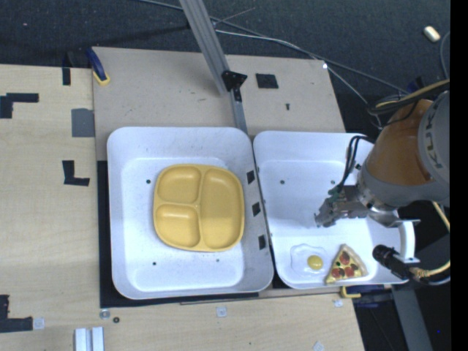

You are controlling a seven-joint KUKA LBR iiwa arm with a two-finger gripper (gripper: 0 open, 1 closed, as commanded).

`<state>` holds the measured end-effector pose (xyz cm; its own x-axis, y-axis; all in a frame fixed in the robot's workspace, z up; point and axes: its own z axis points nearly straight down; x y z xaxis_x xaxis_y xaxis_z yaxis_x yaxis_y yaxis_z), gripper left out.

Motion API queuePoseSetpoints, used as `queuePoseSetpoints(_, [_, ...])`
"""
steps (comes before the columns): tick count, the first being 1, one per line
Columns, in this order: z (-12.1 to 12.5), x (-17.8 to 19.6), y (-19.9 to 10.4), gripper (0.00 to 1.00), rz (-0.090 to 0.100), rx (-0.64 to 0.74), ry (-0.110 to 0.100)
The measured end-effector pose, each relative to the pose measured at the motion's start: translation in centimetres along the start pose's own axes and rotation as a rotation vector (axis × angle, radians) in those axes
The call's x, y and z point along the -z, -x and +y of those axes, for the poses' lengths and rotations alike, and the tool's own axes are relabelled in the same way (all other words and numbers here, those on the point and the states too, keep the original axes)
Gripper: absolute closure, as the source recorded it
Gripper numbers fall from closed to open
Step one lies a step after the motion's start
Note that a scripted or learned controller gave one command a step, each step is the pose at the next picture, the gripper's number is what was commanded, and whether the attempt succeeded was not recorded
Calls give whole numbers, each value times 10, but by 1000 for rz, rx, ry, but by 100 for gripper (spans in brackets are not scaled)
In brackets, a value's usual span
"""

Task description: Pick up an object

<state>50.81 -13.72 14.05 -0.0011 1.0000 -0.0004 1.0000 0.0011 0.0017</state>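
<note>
Two-finger gripper [327,216] hangs over the right white bin [292,156]; finger state unreadable. Nearest targets sit just beyond it at the bin's near edge: toy pizza slice [345,264], flat fried egg [310,259] beside it.

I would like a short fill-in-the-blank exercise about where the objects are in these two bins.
1. The yellow divided plate lies in the ____ bin.
2. The fried egg lies directly ____ of the pizza slice.
3. The tool is above the ____ bin.

Missing words: left; left; right
</note>
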Motion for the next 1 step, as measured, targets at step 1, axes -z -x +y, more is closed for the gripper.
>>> queuePoseSetpoints(1, [6,61,-1,100,-1,1,2])
